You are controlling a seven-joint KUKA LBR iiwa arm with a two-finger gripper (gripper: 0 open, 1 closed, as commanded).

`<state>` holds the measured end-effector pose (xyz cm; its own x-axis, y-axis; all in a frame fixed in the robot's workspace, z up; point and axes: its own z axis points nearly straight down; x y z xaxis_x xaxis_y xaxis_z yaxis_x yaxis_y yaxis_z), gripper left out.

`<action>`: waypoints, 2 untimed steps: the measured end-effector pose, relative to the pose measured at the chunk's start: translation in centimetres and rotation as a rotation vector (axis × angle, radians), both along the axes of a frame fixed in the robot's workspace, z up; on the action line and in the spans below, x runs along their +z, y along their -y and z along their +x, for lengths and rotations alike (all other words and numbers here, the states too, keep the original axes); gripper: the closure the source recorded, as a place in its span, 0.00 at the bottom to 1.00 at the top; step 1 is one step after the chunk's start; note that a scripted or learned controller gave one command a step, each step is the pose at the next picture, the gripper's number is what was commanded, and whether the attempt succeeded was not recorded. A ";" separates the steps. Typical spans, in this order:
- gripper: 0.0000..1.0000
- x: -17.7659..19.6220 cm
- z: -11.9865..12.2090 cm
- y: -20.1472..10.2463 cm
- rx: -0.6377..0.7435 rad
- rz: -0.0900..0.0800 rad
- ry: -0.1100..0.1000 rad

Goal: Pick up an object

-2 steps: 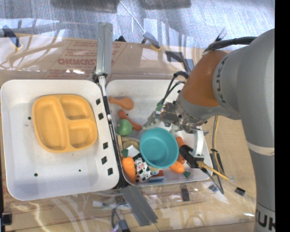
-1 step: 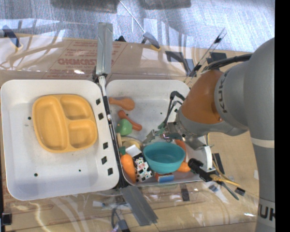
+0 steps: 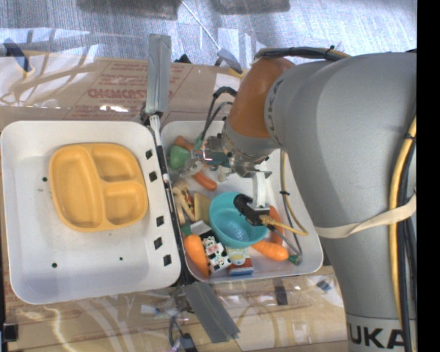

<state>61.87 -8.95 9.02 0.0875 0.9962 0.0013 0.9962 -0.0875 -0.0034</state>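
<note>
**Operator:** Where is the gripper?

**Spotter:** Your gripper (image 3: 207,155) hangs over the far end of the right-hand shallow white bin (image 3: 313,255), below the arm's orange band. You cannot tell from this angle whether it is released or clenched, and you see nothing held in it.

**Operator:** What lies closest to it?

**Spotter:** Just beside it you have a small green plastic toy (image 3: 179,156) against the bin's left wall. A short orange-red stick-shaped toy (image 3: 204,181) lies a little nearer to you. Below that, a bundle of pale yellow strips (image 3: 183,200) rests along the same wall.

**Operator:** And further out?

**Operator's second spotter:** In the middle of that bin you see a round teal plastic bowl (image 3: 231,226). At its left lies an orange plastic carrot (image 3: 195,254), touching a small black-and-white patterned block (image 3: 215,252). A second orange carrot with a green tip (image 3: 271,251) lies at the bowl's right. Every loose thing you could pick is in this bin, apart from one. In the left-hand white bin (image 3: 15,218), well apart from the gripper, a yellow three-compartment plastic tray (image 3: 97,185) lies flat.
</note>
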 end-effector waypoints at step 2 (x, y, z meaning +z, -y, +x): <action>0.00 2.9 2.6 1.3 -0.024 -0.011 0.009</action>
<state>64.48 -10.30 11.89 0.1116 0.9937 -0.0092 0.9937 -0.1116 0.0063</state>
